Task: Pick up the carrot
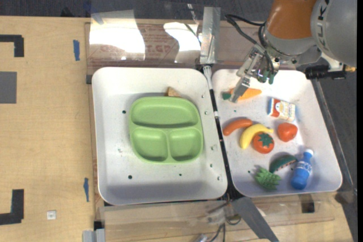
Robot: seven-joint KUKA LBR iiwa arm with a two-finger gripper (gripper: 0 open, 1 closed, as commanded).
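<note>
Right, camera view: we look down on two white bins, and the arm comes in from the right.
Carrot (249,94): it lies in the right bin (326,122), at the back-left corner near the divider, orange body running left to right with its green top pointing left.
Gripper (248,83): it hangs directly over the carrot, fingertips right at the body. I cannot tell from this angle whether the fingers are spread or closed, or whether they touch it.
Neighbours: a small carton (282,109) sits to the right, an orange-red sausage shape (236,125) and a banana (253,134) lie in front. All are apart from the carrot, so there is room to work.
Left bin (108,122): it holds a green divided plate (166,128).
Handling: likely a light, stiff toy, smooth and tapered, so it could squirt out of a pinch.
Hold: across the thick middle of the body, not the narrow tip or the leafy end.
</note>
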